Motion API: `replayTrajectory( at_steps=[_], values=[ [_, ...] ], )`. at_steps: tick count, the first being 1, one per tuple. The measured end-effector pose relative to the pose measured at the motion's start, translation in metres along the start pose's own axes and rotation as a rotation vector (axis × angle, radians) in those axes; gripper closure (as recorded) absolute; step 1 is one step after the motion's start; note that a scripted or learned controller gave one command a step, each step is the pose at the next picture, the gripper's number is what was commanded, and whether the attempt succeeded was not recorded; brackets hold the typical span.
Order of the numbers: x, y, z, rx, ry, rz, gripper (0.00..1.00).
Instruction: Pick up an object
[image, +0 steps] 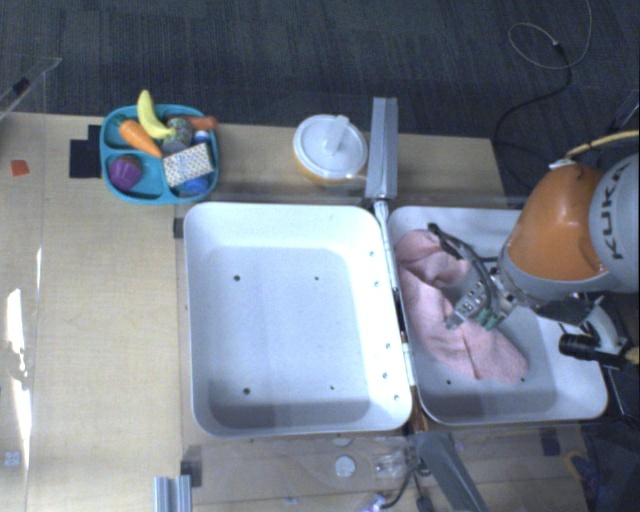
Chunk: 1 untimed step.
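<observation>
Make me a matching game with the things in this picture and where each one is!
Things:
1. pink cloth
2. toy banana
3. round white lidded tub
4. pincer

Places:
A. on the bench behind the two bins
B. lying in the right bin
C. in the blue tray at the bench's far left
D. just above the cloth

Pairs: 1-B, 2-C, 3-A, 4-D
</observation>
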<state>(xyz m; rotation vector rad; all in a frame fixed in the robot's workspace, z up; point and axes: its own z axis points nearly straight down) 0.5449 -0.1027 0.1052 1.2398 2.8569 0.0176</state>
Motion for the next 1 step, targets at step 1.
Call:
replayTrajectory(
  at_steps=[1],
  values=[
    [-0.0114,0.1089,-0.0795,0.015,0.012,0.262,1.00]
  ],
)
